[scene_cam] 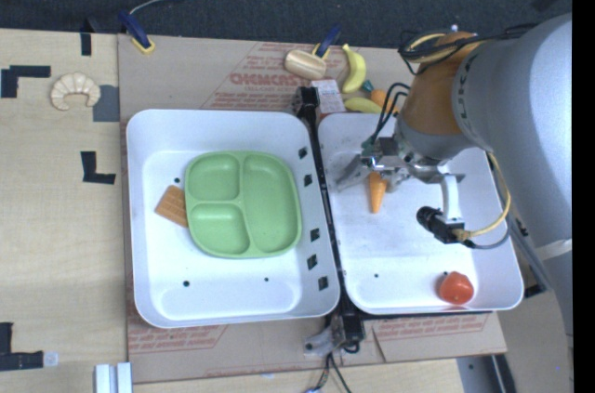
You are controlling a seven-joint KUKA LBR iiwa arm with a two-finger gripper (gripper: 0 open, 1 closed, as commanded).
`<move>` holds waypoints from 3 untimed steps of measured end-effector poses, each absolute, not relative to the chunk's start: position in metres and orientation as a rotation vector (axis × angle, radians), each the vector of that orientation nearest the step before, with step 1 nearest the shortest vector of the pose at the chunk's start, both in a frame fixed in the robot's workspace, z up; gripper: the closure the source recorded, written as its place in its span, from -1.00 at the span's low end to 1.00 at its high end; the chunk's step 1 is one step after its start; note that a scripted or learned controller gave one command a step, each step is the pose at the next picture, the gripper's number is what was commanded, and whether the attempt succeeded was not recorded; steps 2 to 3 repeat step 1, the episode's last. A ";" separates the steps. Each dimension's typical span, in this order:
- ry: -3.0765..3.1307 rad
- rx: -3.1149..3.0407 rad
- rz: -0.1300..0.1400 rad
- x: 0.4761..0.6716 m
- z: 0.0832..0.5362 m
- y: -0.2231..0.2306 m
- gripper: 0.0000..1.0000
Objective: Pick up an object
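Observation:
My gripper (376,172) hangs low over the upper middle of the right bin (483,242). A small orange carrot (376,194) lies just under it, pointing toward the bin's front. One grey finger (348,176) slants out to the left of the carrot and the other sits to its right, so the gripper stands open astride the carrot's top end. A red tomato (456,287) rests in the right bin's front right corner. The left bin (158,289) holds a green divided plate (244,203) with a brown wedge (171,205) at its left edge.
Behind the bins lie a bread roll (305,62), a yellow banana (353,70) and a small box (325,94). A croissant (74,90) sits on the bench at far left. The black bin divider (320,196) runs just left of the gripper.

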State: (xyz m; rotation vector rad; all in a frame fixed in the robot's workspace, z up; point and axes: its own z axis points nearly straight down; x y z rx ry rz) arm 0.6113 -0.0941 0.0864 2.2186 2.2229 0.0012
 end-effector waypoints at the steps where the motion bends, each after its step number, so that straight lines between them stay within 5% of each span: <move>1: 2.220 2.218 0.000 0.611 0.096 -0.095 1.00; 3: 2.220 2.218 0.000 0.611 0.096 -0.095 1.00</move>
